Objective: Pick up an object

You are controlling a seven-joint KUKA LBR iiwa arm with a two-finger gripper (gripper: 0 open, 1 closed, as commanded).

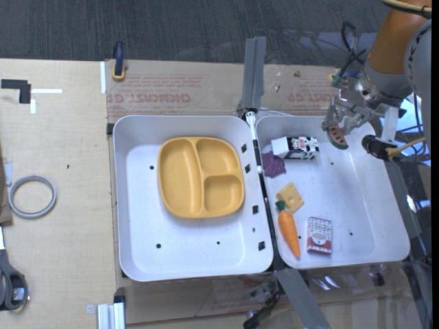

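Observation:
My gripper (341, 127) hangs over the back of the right bin (363, 204), near its far wall. It is shut on a small watermelon slice (336, 138), red with a green rind, which sits between the fingertips above the bin floor. Lying loose in the same bin are a cow-patterned milk carton (296, 147), a purple piece (273, 164), a yellow cheese wedge (291, 197), an orange carrot (289, 233) and a small red box (319, 236).
A yellow divided plate (201, 177) lies in the left bin (137, 238). A metal divider (254, 81) runs between the bins at the back. On the bench at left lie a tape ring (30, 196) and scissors (12, 286).

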